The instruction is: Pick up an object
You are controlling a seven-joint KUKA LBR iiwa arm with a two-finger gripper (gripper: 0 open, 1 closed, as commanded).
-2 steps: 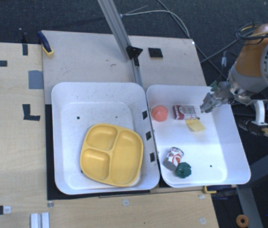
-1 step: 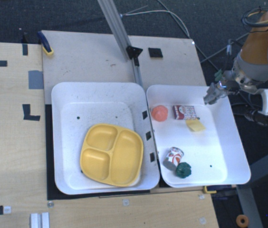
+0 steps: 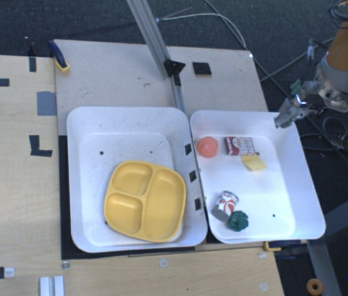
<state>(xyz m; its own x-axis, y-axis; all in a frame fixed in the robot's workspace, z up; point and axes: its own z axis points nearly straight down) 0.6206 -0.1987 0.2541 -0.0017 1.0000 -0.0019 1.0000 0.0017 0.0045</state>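
Risks first: the 5 small items in the right bin (image 3: 303, 184) sit in 2 tight groups, so a descent could clip a neighbour. The red-and-white packet (image 3: 239, 145) is just beside the yellow block (image 3: 253, 163), nearly touching, and the pink ball (image 3: 207, 147) is near the packet's other side. A grasp on the packet may nudge the block or send the ball rolling. Lower down, the crumpled red-and-white wrapper (image 3: 226, 203) touches the green lump (image 3: 238, 221); closing on one probably drags both. The wrapper also lies close to the bin's left wall, which leaves little room there.

The yellow divided plate (image 3: 145, 200) in the left bin (image 3: 81, 165) is flat and wide, likely a poor grasp target.

End effector (image 3: 288, 113): over the right bin's upper right rim, well apart from every item, holding and touching nothing as far as seen. It appears small and blurred, so whether it is wide or narrow: cannot tell.

No target is engaged yet; the pick has not started.
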